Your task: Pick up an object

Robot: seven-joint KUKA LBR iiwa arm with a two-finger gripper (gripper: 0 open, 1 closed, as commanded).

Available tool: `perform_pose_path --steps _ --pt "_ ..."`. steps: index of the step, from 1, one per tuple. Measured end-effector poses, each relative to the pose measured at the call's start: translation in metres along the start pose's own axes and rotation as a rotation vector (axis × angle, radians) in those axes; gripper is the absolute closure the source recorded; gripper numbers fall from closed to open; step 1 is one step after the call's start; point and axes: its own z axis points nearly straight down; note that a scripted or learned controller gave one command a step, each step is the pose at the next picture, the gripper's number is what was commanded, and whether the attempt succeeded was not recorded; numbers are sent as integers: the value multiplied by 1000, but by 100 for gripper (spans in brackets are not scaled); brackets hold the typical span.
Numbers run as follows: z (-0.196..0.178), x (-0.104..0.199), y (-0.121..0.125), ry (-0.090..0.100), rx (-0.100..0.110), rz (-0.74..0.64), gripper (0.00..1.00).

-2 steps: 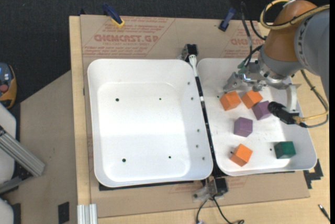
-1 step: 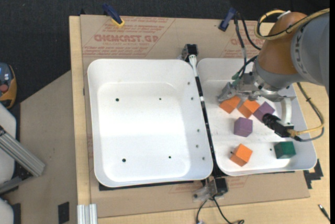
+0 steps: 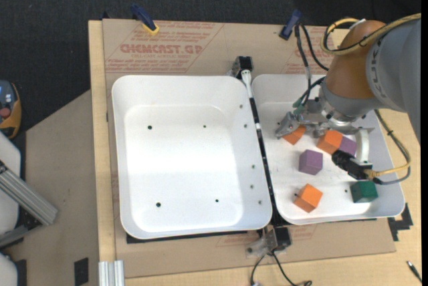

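1. camera view, looking down at a slant: my arm (image 3: pixel 374 71) reaches in from the right, its orange band above the wrist, and hangs over the right bin (image 3: pixel 267 94).
2. my end effector (image 3: pixel 294 124) is low over the upper left part of that bin, close to the divider between the two bins.
3. an orange block (image 3: pixel 293 136) sits right at my fingertips; i cannot tell how wide they stand, nor whether they clasp the block or merely touch it.
4. a second orange block (image 3: pixel 328 141) lies just under my wrist, with a small purple block (image 3: pixel 348 145) touching its right side.
5. a larger purple block (image 3: pixel 310 162) lies nearer the bin's middle, apart from my end effector.
6. a third orange block (image 3: pixel 308 198) rests near the front edge of the right bin.
7. a green block (image 3: pixel 364 192) sits in the front right corner, just beside a black part of my cabling.
8. the left bin (image 3: pixel 187 87) stands beside the right one on the cardboard-covered surface (image 3: pixel 167 41), and blue clamps (image 3: pixel 144 20) hold that cardboard at the far edge.
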Motion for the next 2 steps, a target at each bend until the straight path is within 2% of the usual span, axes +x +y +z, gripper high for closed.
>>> perform_pose_path --steps 1,2 --pt "-11 0 3 -2 -7 0 100" --pt "-105 63 77 -2 -18 -8 100"
